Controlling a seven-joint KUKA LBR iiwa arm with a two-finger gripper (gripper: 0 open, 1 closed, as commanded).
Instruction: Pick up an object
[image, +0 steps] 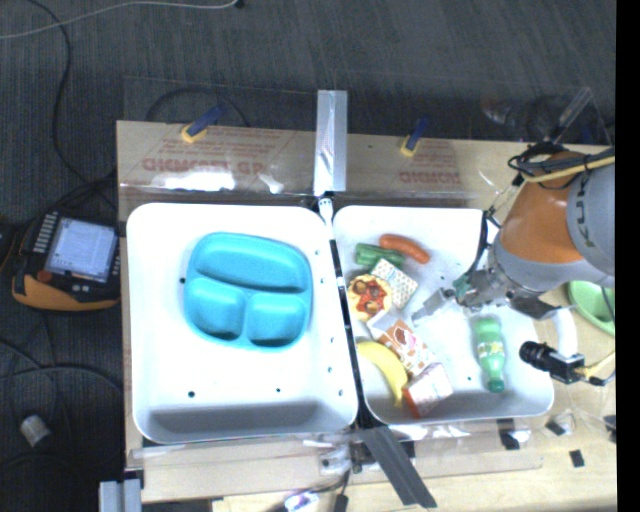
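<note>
The pincer (432, 303) hangs low inside the right bin (520, 400), its fingers close together with nothing between them. Just beyond its tips lie a patterned packet (385, 288) and a small carton (405, 342). The green bottle (489, 352) lies just behind it, toward the arm. A banana (385, 366) rests nearer the bin's front edge.

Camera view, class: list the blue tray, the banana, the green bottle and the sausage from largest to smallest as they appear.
1. Blue tray, by far the largest.
2. Banana and green bottle: they look about alike, so no ranking between them.
3. Sausage, the smallest.
</note>
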